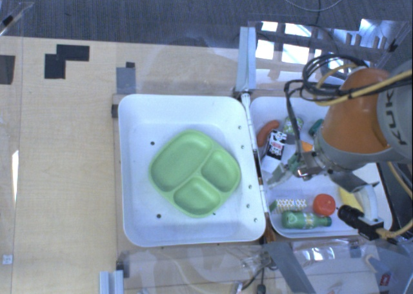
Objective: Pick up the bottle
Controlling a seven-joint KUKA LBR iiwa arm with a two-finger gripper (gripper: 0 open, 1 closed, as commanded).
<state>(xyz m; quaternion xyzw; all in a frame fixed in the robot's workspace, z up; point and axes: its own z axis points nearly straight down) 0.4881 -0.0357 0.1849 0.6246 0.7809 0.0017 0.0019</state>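
Observation:
The bottle (pixel 308 220) is green and lies on its side along the front wall of the right bin (pixel 382 182). My gripper (pixel 289 170) hangs over the middle of that bin, a little behind and to the left of the bottle, apart from it. Its fingers stand open with nothing between them. The orange band of the arm (pixel 357 113) covers the bin's back right part.
A round red thing (pixel 324 204) and a small beaded piece (pixel 290 205) lie just behind the bottle. A black-and-white carton (pixel 277 144) and an orange-red item (pixel 266 132) sit at the back left. A yellow item (pixel 352 196) lies right. The left bin (pixel 139 222) holds a green divided plate (pixel 195 172).

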